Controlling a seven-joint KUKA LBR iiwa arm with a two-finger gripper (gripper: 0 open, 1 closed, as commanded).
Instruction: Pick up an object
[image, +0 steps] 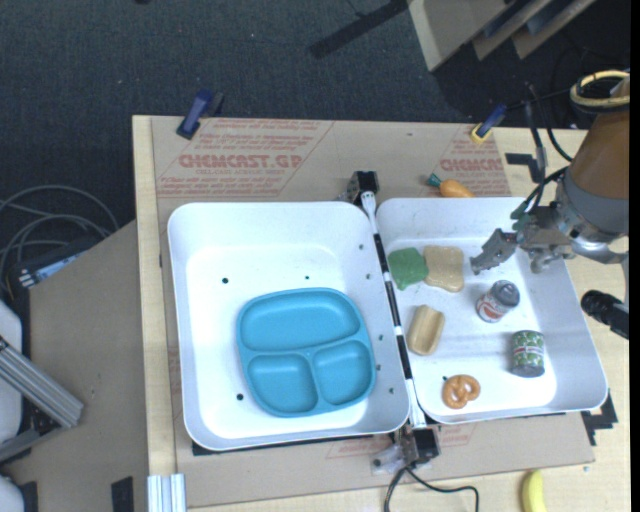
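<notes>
The arm reaches in from the right and its gripper (518, 252) hangs over the far right part of the right bin (570, 310), fingers spread apart with nothing between them. Below it in that bin lie a green piece (407, 267) beside a tan slice (445, 268) at the far left, a small round can (497, 301) just near of the gripper, a tan bread-like piece (425, 329), a green patterned can (527, 353) towards the right, and a pretzel (460, 390) at the near edge. The left bin (200, 300) holds a blue divided tray (306, 350), well apart from the gripper.
</notes>
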